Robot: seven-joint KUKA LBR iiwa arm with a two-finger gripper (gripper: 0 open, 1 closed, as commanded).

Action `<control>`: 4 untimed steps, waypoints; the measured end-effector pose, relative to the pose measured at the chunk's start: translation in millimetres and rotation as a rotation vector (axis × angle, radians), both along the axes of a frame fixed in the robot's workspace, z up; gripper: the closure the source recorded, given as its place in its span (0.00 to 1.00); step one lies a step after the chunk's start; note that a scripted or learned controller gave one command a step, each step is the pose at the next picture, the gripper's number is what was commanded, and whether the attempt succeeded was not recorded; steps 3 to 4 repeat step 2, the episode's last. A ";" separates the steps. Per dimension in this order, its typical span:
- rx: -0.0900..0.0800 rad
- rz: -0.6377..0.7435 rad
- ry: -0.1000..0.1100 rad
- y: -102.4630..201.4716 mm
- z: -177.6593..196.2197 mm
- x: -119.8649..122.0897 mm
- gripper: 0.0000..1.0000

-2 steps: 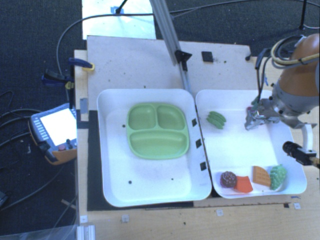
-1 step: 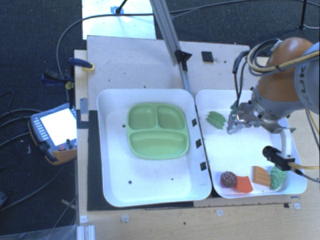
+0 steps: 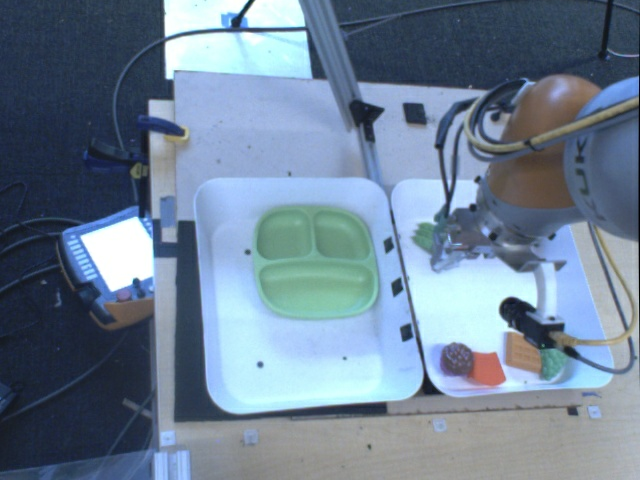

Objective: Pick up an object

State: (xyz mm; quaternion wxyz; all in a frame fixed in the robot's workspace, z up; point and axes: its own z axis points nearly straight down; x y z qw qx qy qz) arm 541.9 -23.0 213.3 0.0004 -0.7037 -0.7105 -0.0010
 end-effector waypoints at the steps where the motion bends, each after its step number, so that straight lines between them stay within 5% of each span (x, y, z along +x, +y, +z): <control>1: 0.000 0.000 0.002 51.3 -6.8 -13.9 1.00; 2: 0.001 0.001 -0.001 100.2 10.1 -28.5 1.00; 4: 0.001 0.001 -0.001 100.2 10.1 -28.5 1.00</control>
